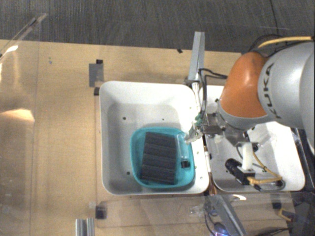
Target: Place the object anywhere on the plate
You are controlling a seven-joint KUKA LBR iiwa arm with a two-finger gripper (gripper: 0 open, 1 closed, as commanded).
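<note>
Seemingly at the release stage: the dark ribbed object already lay on the teal plate.

Black, blocky and ridged crosswise, the object filled most of the glossy, round-cornered plate, which sat in the left white bin, a smooth shallow plastic tub. At the plate's right rim stood the gripper, pale and slim; whether its jaws were open or closed I could not tell. Next would likely come a clean lift away, without nudging the plate.

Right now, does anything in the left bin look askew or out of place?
Nothing stands out. The teal plate lies flat in the left bin with the dark ridged block resting on it, slightly tilted but fully within the rim. The tool hangs at the plate's right edge.
</note>
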